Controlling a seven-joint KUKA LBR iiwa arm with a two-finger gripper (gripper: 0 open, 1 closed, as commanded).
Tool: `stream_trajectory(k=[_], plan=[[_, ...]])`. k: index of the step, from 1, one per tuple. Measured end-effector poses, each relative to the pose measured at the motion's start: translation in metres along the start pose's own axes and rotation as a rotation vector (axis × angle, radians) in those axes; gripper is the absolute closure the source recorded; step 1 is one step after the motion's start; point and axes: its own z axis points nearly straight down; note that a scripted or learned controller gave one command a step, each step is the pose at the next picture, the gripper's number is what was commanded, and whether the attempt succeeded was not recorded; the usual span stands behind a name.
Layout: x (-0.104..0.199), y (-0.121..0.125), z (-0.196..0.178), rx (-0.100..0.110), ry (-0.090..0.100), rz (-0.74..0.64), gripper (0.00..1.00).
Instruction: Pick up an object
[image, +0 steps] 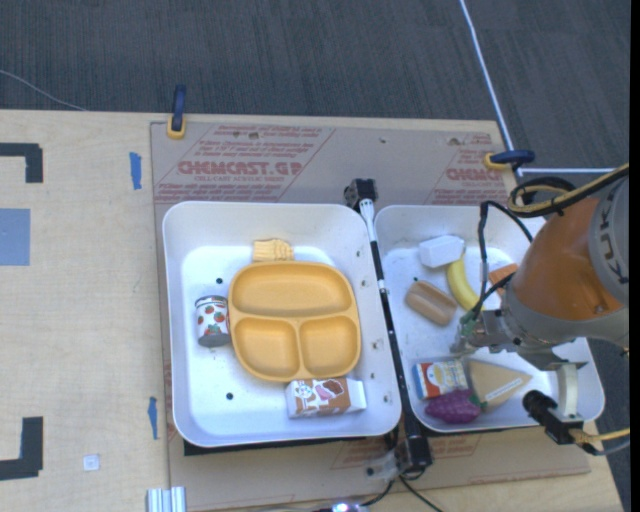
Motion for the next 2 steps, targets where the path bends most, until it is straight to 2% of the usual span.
stream_trajectory(k=[1,2], plan=[[0.0754,-0.0046,-0.0848,0.028,0.017,-0.005,1.0],[0.0748,-0.0048,-0.0847,0.029,0.016,-0.005,0.0]])
